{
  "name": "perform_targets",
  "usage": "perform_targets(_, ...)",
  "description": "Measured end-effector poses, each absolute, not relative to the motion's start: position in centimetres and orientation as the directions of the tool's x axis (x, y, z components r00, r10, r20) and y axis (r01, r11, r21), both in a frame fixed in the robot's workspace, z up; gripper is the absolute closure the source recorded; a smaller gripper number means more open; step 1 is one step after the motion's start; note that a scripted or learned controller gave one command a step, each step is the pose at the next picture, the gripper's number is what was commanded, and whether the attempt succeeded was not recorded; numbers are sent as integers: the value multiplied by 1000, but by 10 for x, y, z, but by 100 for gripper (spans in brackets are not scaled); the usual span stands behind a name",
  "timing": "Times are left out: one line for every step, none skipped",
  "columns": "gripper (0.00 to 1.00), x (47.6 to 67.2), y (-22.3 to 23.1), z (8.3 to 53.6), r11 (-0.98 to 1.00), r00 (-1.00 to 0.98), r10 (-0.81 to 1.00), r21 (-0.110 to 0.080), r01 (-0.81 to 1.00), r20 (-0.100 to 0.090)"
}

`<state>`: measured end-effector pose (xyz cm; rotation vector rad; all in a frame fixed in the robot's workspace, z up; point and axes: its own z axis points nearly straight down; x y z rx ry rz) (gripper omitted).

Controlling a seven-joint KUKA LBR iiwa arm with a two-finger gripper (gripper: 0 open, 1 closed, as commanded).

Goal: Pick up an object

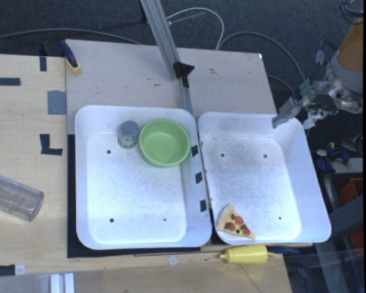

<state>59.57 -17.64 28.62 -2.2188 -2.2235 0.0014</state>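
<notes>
The left bin (85, 182) holds a green bowl (165, 142) at its far side, and a small grey can (129, 134) stands just left of the bowl, touching it or nearly so. A toy pizza slice (235, 222) lies in the near left corner of the right bin (314, 194). My gripper (296, 116) hangs over the far right corner of the right bin, well away from the pizza slice. Its two fingers are spread, open, with nothing between them.
A yellow squeeze bottle (247, 254) lies on the bench edge in front of the right bin. A clear plastic container (12, 195) rests on the wooden table at left. A slanted metal pole (165, 35) rises behind the bins. Cables run across the back.
</notes>
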Motion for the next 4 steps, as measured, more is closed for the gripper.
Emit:
perform_targets(0,596,-176,286,2,-2,1000,-1,1000,0)
perform_targets(0,591,-173,223,2,-2,1000,-8,1000,1)
perform_targets(0,597,-178,171,1,-1,1000,-7,1000,0)
perform_targets(0,599,-180,126,2,-2,1000,-6,1000,0)
